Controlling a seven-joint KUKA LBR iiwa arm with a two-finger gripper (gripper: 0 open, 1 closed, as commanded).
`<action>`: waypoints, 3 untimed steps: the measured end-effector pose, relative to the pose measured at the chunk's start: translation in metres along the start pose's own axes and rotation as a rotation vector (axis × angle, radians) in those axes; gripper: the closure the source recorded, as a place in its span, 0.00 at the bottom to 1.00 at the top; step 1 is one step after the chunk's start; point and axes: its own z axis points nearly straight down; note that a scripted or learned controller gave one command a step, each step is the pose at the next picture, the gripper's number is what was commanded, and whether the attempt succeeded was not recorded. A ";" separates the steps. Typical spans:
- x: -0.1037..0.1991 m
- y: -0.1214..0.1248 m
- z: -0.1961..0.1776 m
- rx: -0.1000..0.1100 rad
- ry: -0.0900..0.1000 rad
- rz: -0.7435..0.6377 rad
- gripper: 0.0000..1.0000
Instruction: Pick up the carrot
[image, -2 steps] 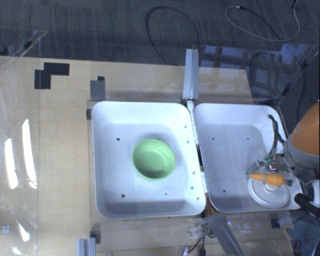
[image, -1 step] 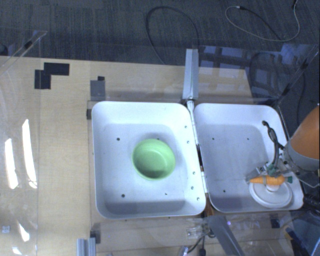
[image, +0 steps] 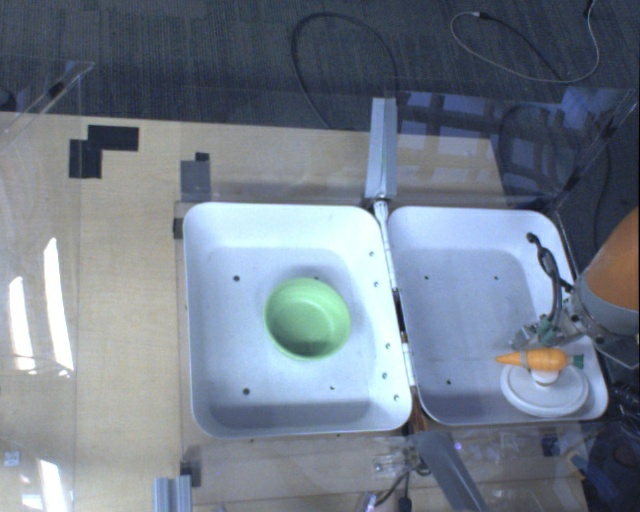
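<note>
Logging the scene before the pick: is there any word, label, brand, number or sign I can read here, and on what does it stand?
None can be read.
Black angular patch on the wooden bench: a plain shape, no lettering.
Green bowl, carrot, white plate, both white bins: no markings visible.

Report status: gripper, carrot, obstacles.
Two-finger gripper low over right bin's corner. Small orange carrot just below it, lying across round white plate. Nothing blocking.

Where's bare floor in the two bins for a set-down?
Left bin: ring of floor around the central green bowl. Right bin: wide bare floor from the divider to the middle. Crowded: its near-right corner, where carrot, white plate and claw cluster.
</note>
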 end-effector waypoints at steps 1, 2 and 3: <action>0.000 0.000 0.000 0.000 0.000 0.000 0.00; 0.051 0.012 0.013 0.009 0.001 -0.106 0.00; 0.003 -0.005 0.013 0.010 0.002 -0.165 0.00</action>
